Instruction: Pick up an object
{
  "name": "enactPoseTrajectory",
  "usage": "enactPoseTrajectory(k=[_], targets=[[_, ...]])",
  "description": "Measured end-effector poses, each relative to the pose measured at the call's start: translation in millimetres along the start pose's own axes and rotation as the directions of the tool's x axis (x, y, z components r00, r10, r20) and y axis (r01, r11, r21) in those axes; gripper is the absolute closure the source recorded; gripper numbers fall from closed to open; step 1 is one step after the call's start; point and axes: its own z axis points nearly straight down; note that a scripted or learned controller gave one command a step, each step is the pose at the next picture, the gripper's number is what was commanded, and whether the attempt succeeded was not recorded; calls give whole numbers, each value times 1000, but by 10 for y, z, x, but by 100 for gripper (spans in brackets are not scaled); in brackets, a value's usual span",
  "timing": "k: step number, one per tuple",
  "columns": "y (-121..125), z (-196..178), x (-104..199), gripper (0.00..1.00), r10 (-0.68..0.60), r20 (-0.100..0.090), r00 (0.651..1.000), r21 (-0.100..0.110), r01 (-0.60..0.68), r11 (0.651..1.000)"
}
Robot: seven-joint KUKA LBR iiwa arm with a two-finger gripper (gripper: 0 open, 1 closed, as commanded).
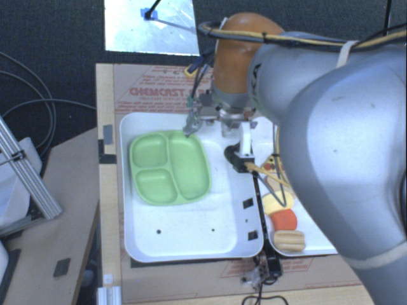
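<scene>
A light green divided plate (170, 169) lies flat in the left half of the left bin (184, 246). My gripper (208, 129) hangs over that bin's far edge, just past the plate's far right corner. Its two fingers stand apart, open, with nothing between them. The left fingertip (190, 128) is right at the plate's rim; I cannot tell whether it touches. The grey arm with its orange band (245, 49) covers most of the right bin.
The right bin's (318, 250) near left corner holds a yellow piece (280, 201), a round orange thing (284, 220) and a tan bun-like thing (288, 240). A shiny sheet (149, 18) lies beyond the bins. White bin floor shows in front of the plate.
</scene>
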Motion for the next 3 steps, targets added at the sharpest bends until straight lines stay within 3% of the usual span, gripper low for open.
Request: enactPoseTrajectory(k=[1, 2, 3], targets=[[-607, -1028, -338, 0, 0, -1, 1000, 4, 0, 1000], [-1224, -335, -588, 0, 0, 1, 1000, 15, 0, 1000], [-1178, -475, -569, 100, -3, -1, 1000, 4, 3, 1000]])
